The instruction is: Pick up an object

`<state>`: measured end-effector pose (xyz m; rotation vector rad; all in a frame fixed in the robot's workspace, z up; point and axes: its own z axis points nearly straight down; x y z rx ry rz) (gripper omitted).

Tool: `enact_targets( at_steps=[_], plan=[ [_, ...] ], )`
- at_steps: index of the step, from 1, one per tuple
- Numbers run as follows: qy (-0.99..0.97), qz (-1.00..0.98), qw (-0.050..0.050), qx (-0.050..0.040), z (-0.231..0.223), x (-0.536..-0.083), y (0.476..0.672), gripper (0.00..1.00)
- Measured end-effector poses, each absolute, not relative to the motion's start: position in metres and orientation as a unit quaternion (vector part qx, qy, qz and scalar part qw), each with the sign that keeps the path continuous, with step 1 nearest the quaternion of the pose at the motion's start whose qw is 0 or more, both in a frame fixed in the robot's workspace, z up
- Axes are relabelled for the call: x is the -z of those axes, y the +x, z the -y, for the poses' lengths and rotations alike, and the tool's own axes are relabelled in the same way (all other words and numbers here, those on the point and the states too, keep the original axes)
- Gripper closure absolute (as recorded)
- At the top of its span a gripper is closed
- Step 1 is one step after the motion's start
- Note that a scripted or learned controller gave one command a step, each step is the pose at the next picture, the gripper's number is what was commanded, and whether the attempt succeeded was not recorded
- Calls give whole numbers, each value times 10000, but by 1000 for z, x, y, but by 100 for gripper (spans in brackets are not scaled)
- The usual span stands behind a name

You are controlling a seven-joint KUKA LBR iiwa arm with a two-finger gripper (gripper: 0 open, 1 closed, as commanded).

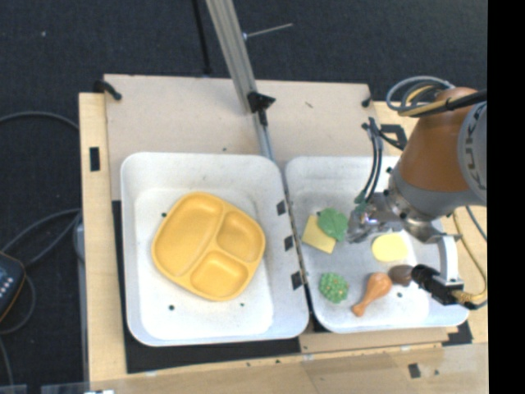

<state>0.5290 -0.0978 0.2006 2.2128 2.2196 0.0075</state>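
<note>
A: Jaws sit low over the right bin, at the end of the grey arm. Whether they're wide or narrow, I can't tell; that spot is a blur of metal.

B: What's nearest them?

A: The green leafy piece, just to their left and looking almost in contact. Touching that, lower left, is a yellow wedge with flat faces, like cheese.

B: And on the other side?

A: A pale yellow rounded piece lies just beside the jaws, lower right. Nearer the front edge there's a knobbly green ball and a tan drumstick, its long axis slanting from lower left up to right.

B: The left bin?

A: A smooth yellow divided tray, well apart from the jaws. I'd judge the leafy piece the likeliest target.
</note>
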Motion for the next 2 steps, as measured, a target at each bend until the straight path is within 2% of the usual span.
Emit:
enact_targets(
  at_steps=[1, 2],
  plan=[
    [7059, -7083, 36, -22, 99, -255, 531, 100],
    [7050, -7092, 5, -4, 54, -243, 551, 100]
  ],
)
